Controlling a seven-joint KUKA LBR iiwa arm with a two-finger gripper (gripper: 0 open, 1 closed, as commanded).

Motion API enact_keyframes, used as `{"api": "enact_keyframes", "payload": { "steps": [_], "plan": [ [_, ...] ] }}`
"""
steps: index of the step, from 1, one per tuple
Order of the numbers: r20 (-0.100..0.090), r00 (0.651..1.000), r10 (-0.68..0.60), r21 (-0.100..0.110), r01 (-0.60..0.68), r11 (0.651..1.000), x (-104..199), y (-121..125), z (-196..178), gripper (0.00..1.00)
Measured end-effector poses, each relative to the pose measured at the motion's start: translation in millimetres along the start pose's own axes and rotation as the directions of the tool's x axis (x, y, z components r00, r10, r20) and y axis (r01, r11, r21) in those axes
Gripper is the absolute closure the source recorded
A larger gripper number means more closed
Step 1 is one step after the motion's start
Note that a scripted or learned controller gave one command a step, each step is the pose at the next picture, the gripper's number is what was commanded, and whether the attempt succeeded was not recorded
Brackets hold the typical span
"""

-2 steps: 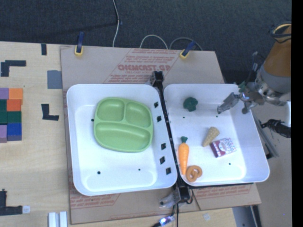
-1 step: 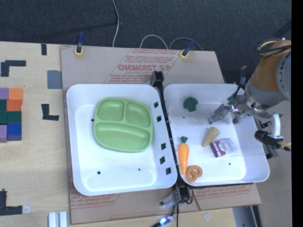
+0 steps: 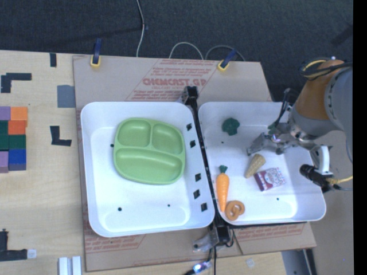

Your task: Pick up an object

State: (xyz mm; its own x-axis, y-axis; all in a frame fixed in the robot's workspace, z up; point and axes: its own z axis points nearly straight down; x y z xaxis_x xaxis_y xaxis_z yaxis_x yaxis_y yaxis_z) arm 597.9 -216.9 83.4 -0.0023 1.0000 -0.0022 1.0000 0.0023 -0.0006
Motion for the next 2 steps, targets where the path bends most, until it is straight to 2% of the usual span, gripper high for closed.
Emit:
{"api": "enact_keyframes", "payload": {
  "steps": [1,2],
  "plan": [
    [0.003,1.000,-0.001,-0.005,0.001,1.000,-1,2,-14,1.00],
    [-0.001,1.000,0.000,-0.002,0.000,1.000,1,1,-56,1.00]
  ]
}}
